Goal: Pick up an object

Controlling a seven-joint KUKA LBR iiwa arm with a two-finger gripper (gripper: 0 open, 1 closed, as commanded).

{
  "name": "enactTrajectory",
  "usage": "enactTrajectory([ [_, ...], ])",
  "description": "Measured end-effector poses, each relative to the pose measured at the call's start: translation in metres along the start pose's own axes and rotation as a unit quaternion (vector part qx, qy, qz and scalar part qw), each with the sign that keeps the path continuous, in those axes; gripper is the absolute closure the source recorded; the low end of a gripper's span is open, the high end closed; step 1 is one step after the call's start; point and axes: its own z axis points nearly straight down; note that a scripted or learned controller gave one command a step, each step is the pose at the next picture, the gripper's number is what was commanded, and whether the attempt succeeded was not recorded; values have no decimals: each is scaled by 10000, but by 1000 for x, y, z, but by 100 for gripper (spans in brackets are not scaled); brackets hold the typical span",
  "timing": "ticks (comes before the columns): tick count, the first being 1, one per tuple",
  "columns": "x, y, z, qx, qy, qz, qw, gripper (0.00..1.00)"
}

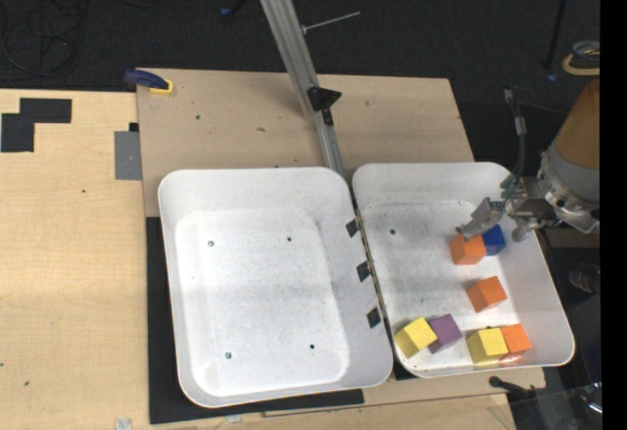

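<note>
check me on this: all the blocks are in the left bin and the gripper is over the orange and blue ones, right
One thing is off: the camera view shows the blocks in the right bin, not the left. The rest holds: the gripper is over the orange block and blue block.

There's the arm (578, 159) at the right edge: a rounded orange band up top, a grey collar below it, then a pale metal wrist. The gripper (485, 220) is grey metal, slim and angular, its fingers too small to read clearly. A thin dark cable runs up just left of the wrist.
</note>
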Motion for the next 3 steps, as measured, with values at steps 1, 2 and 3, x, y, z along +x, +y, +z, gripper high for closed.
enactTrajectory([
  [1,-4,-4,46,0,2,1,10000,0],
  [2,-10,-3,108,6,5,1,10000,0],
  [3,-12,-2,95,-21,-5,35,10000,100],
])
